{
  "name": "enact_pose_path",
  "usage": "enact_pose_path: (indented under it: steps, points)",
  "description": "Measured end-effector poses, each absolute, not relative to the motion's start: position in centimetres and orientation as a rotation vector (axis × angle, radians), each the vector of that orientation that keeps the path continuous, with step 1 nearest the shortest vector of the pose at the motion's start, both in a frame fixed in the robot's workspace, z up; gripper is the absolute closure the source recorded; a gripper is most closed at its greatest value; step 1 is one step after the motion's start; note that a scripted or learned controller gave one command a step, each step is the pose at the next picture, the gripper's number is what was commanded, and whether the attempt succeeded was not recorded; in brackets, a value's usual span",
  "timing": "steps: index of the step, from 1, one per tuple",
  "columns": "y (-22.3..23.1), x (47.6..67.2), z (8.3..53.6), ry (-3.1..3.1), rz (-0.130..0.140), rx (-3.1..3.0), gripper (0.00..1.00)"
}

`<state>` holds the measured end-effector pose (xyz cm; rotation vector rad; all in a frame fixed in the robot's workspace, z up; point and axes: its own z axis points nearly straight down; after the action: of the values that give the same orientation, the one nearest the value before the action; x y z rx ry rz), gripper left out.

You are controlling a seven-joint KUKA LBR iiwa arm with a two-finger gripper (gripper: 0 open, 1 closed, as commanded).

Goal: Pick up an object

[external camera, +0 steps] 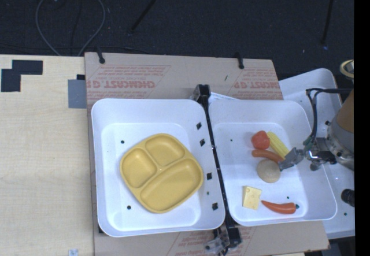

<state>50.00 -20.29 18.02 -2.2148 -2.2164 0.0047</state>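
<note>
The right bin (237, 115) holds several toy foods. A red tomato (260, 139) touches a yellow corn cob (278, 144), and an orange sausage (266, 155) lies just below them. A beige round piece (269, 171) sits under the sausage. Nearer the front lie a yellow cheese square (251, 197) and a red chili (279, 207). My gripper (291, 158) comes in low from the right, its tip beside the sausage's right end and just above the beige piece. I see nothing held in it.
The left bin (110, 116) carries a yellow divided plate (161, 173). A black divider (209, 151) runs between the two bins. The arm's wrist and cables (324, 151) hang over the right bin's right wall.
</note>
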Motion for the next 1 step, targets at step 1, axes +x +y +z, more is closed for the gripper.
enact_pose_path:
  steps: [1]
  points:
    - [-20.99,49.87,11.99,-2.216,0.005,-2.217,0.0]
